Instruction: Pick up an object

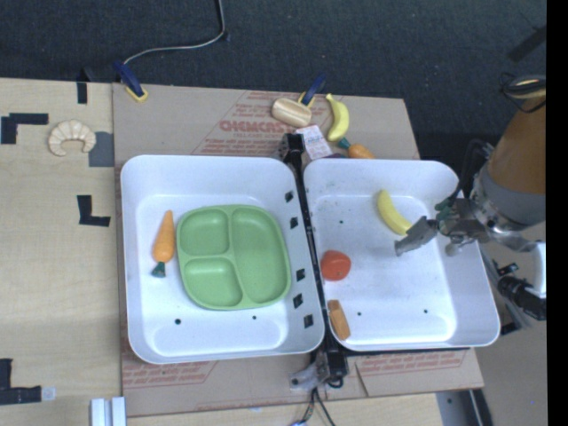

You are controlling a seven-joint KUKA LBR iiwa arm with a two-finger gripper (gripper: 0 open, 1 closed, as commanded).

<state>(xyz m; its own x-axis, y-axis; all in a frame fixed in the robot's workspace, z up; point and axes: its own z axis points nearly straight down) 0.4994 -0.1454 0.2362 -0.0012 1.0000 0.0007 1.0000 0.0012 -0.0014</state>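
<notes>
Though blur hides how wide its fingers stand, the gripper point(424, 234) hovers beside the banana point(391, 211), visibly holding nothing.

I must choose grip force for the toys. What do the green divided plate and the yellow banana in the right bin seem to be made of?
The green divided plate looks like moulded plastic with a matte finish: uniform colour, rounded compartment ridges. The yellow banana in the right white bin is probably a plastic toy: flat even yellow, smooth surface. Whether hard or soft cannot be told.
</notes>
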